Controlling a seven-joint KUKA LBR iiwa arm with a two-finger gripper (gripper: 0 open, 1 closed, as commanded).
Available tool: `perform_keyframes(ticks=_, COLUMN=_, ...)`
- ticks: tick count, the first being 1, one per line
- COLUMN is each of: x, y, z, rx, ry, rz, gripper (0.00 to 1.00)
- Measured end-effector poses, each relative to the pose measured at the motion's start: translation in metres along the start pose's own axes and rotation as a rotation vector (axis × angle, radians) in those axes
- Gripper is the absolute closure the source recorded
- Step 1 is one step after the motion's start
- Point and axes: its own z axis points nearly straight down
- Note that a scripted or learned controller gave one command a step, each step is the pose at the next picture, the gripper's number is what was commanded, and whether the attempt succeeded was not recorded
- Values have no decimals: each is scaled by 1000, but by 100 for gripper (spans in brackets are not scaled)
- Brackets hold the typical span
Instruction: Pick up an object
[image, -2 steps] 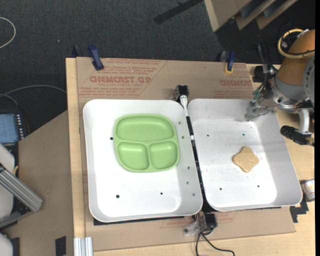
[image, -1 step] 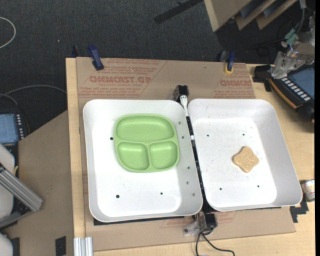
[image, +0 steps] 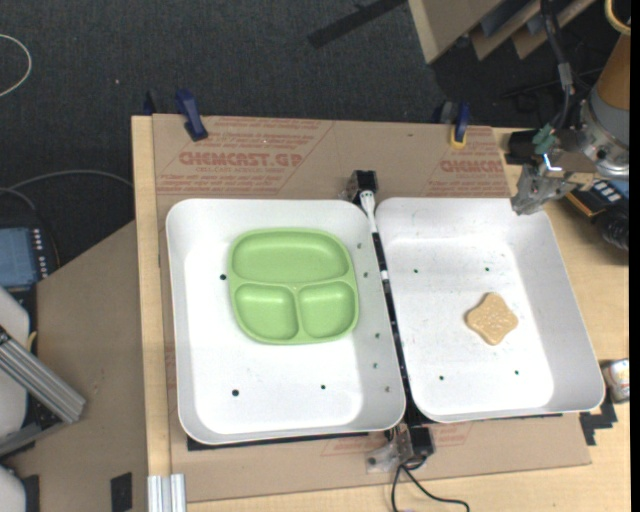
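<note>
Dark carpet all around, and on it my desk (image: 300, 160), topped with a brown board printed with red lettering and held by blue clamps (image: 190, 115) along the far edge. Two white bins sit on it side by side, touching down the middle. Left bin (image: 200, 380) has a green tray (image: 293, 285) lying flat, three compartments, one big on the far side and two small ones nearer the camera. Right bin (image: 540, 380) has a tan cookie (image: 491, 319), a little square-ish biscuit thing, lying flat toward the near-right part, well apart from the walls. My claw (image: 529, 199) hangs at the far-right corner of the right bin, just about over the rim, well apart from the cookie. Honestly can't tell from this angle whether it's apart or together; nothing visible between the tips. Some cables trail off the near edge of the board.
</note>
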Motion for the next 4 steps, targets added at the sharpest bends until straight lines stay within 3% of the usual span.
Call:
perform_keyframes(ticks=1, x=-8, y=23, z=-117, rx=-23, ry=-8, rz=-1, gripper=100)
perform_keyframes(ticks=2, x=30, y=-39, z=-70, rx=-1, ry=0, rz=-1, gripper=100)
perform_keyframes(ticks=3, x=12, y=-24, z=-258, rx=-30, ry=-9, rz=0, gripper=100)
perform_keyframes(ticks=4, x=56, y=-90, z=-142, rx=7, ry=1, rz=-1, gripper=100)
